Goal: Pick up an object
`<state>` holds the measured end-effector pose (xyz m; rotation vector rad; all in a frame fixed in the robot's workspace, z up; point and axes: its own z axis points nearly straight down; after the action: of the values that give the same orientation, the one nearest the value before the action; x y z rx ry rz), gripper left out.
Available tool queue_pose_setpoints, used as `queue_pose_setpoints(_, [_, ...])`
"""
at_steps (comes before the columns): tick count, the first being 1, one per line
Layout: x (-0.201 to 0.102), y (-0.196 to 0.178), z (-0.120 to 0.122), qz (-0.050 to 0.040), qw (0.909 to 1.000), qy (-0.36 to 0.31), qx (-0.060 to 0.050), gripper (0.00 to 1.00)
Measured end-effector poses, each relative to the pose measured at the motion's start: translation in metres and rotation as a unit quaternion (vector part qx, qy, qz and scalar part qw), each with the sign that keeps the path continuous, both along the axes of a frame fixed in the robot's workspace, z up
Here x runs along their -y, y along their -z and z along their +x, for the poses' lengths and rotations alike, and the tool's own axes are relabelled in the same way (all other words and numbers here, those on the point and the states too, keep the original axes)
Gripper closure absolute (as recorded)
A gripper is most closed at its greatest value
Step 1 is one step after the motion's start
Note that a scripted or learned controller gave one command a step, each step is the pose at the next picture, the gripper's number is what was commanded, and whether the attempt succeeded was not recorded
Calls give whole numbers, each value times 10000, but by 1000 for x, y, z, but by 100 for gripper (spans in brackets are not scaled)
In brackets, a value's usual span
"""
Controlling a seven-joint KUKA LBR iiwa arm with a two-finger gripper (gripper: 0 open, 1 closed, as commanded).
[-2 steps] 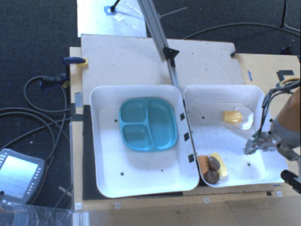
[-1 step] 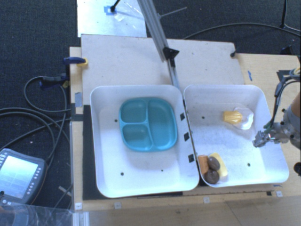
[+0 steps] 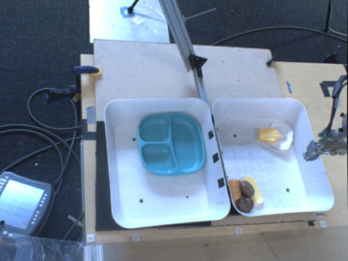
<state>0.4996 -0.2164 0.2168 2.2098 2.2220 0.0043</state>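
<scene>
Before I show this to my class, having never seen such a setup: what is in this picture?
One fixed camera looks down at a slant on a bench with two shallow white bins. The left bin holds a teal divided plate. The right bin holds a yellow and white toy, plus a small pile of toy food in its near left corner. At the right edge, the robot arm's gripper reaches in above the right bin's rim. Nothing is visibly held.

A: What's the setup around the bins look like?
B: Dark carpet floor (image 3: 43,31), black cables (image 3: 38,129) snaking across it, a pale wooden bench (image 3: 239,75), and a tablet-like pendant (image 3: 22,203) lying bottom left.
</scene>
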Motion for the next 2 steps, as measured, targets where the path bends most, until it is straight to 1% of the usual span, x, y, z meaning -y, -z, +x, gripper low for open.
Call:
queue_pose_setpoints(1, [0,-13,1,9,10000,-2,-15,100])
queue_pose_setpoints(2, [-58,-19,25,24,10000,-36,-19,100])
